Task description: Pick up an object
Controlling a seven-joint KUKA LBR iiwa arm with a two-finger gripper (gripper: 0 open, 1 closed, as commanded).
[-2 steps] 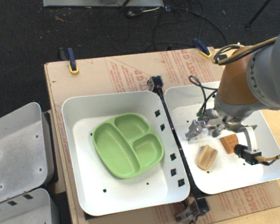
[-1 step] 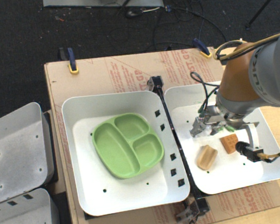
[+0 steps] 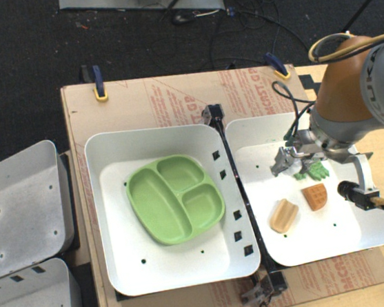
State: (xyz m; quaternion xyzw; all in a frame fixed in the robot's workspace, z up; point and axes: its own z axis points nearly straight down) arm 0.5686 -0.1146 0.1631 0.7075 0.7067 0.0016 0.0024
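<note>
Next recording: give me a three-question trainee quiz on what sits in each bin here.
1. True or false: the green divided plate lies in the left bin.
2. Which item lies nearest the gripper? A) tan bread-like piece B) green leafy toy C) orange block
3. Fill in: the plate has ___ compartments.

Key: 1 true; 2 B; 3 three.

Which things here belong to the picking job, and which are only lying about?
For the job: gripper, green toy, orange block, tan bread piece, right bin.
Lying about: green divided plate, left bin, blue clamps.
</note>
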